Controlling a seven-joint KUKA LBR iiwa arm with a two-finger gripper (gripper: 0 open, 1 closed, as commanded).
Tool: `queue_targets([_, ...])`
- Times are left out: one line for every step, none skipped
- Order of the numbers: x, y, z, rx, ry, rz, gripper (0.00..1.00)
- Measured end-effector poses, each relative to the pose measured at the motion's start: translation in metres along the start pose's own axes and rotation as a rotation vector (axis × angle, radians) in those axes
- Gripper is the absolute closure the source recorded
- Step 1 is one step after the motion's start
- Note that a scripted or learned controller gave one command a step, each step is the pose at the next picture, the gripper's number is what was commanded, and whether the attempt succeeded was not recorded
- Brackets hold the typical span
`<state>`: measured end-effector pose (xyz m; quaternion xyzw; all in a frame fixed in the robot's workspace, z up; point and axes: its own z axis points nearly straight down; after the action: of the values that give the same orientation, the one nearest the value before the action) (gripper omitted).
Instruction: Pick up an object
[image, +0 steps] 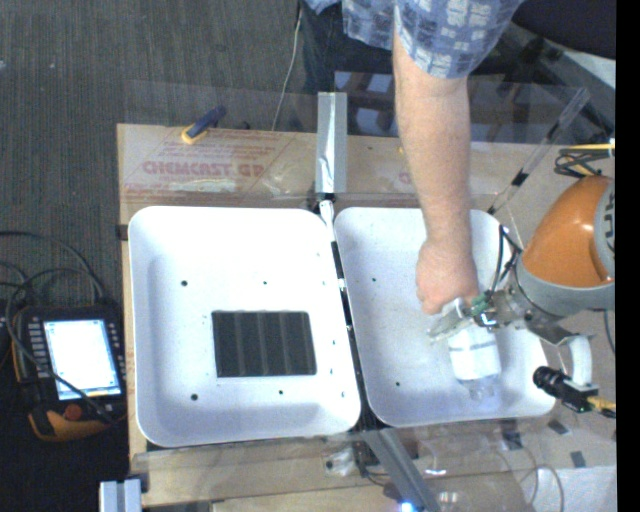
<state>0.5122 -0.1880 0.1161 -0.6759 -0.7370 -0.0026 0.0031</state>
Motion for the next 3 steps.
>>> queue_targets([-0.007,0.083,0.025,-0.014,-0.013,0.207,0.0])
queue_targets([-0.016,0.142,0.027,0.02,-0.012,-0.127,0.0])
queue_targets([0.002,0.157,-0.055,0.002,-0.011,-0.064,0.0])
